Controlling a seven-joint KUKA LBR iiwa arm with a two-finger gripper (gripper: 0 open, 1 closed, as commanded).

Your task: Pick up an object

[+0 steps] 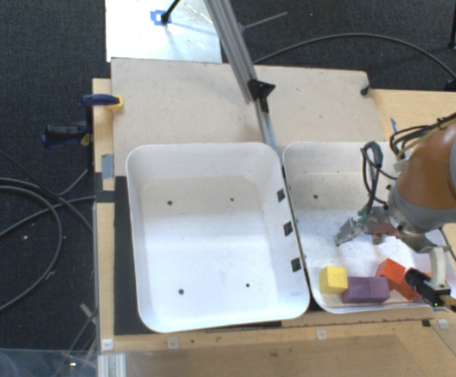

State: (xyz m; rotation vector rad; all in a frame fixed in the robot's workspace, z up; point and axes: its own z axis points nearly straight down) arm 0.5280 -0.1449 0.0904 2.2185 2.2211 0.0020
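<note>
Yellow block point(334, 279), no readable label

Two bins, left point(145, 210) and right point(314, 179), of smooth, slightly glossy white plastic; bench point(181, 100) of matt pale board; slanted pole point(232, 34) of brushed metal; yellow block point(334, 280) and purple block point(365, 290) matt.
</note>
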